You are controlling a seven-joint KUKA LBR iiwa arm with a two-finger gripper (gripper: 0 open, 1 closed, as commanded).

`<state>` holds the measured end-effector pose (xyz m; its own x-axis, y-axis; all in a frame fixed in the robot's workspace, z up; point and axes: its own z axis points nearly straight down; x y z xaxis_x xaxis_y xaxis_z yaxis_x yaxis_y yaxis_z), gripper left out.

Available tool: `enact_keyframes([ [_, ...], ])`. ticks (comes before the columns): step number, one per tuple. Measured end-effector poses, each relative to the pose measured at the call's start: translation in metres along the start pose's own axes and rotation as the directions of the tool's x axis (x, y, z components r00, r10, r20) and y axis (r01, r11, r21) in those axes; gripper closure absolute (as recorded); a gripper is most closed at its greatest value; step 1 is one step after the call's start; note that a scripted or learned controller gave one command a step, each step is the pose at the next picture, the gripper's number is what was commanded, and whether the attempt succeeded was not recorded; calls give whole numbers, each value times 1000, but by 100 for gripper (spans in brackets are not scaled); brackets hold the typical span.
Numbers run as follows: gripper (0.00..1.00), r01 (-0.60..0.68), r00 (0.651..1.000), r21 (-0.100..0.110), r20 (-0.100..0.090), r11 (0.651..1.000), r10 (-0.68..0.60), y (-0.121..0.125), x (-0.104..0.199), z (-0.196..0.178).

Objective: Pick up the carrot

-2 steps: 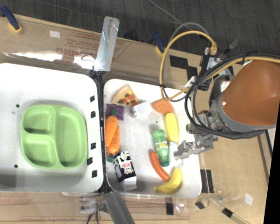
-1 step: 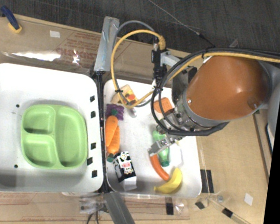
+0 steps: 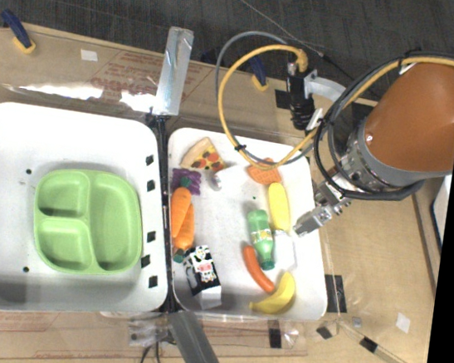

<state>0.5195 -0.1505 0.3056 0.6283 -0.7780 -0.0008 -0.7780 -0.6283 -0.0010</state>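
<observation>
Orange and tapered, lying lengthwise against the left wall of the right bin [image 3: 308, 273]: the carrot [image 3: 181, 219], flat on the bin floor. Just beside a purple toy [image 3: 185, 181] at its upper end and a cow-patterned milk carton [image 3: 202, 270] at its lower end. Otherwise uncovered and open from above.

Hanging over the opposite side of that same bin, near its right rim: the gripper [image 3: 315, 219], slung under the grey wrist with the orange band. Well apart from the carrot, with a yellow corn-like piece [image 3: 278, 205], a green bottle [image 3: 260, 235], a smaller orange-red tapered piece [image 3: 258, 270] and a banana [image 3: 278, 294] spread across the floor between and below. Open or closed: cannot tell at this angle and size. Nothing seen carried beneath it.

Further up the bin, a pizza slice [image 3: 205, 157] and an orange wedge [image 3: 263, 173]. In the left bin [image 3: 17, 126], a green divided plate [image 3: 87, 221], untouched by anything.

Judged from this: no part of the pick done yet. Carrot not lifted, not touched, not even approached. Still to do: crossing the bin toward its left wall, lining up across the carrot's narrow width, descending, closing, lifting clear. Likely trouble: the bin wall and the crowding neighbours at both ends, and the orange-red look-alike much nearer the tool.
</observation>
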Motion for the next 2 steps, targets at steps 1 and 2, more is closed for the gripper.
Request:
enact_keyframes([
  [1,100,322,947,-2,5,947,-322,-39,-36,42],
  [2,100,566,824,2,7,824,-566,-81,-28,116],
])
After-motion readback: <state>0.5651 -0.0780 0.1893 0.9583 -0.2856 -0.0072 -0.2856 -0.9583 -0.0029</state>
